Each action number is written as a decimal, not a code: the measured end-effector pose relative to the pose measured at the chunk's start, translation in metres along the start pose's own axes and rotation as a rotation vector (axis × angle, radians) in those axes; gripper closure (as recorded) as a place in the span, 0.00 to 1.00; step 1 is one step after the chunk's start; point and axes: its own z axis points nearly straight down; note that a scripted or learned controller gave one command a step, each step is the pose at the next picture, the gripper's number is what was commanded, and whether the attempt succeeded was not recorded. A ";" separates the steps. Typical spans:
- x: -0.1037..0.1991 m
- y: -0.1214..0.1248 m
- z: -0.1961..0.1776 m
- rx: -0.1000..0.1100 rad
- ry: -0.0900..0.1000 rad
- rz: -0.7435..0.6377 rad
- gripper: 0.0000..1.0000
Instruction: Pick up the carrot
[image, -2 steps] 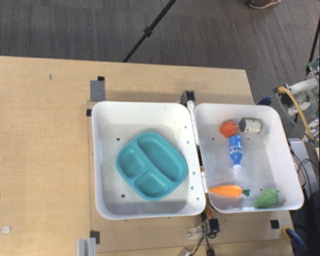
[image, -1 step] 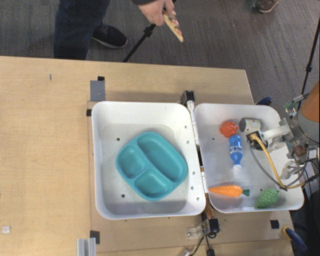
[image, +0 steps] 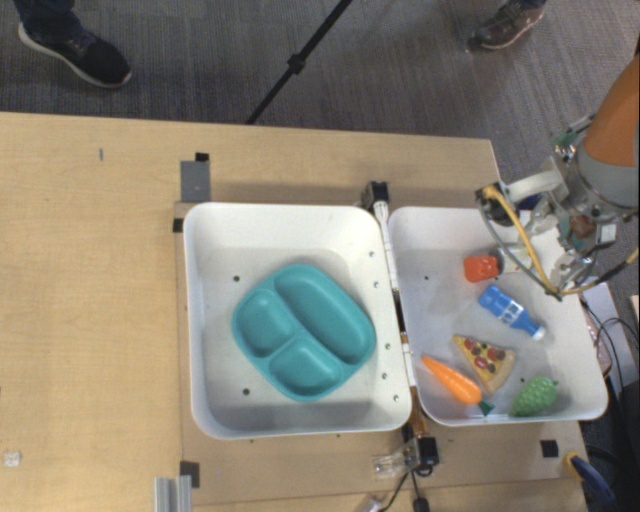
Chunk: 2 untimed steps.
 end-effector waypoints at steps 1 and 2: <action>0.072 -0.065 0.077 0.003 -0.006 -0.016 0.00; -0.065 -0.090 0.020 0.002 -0.002 -0.080 0.00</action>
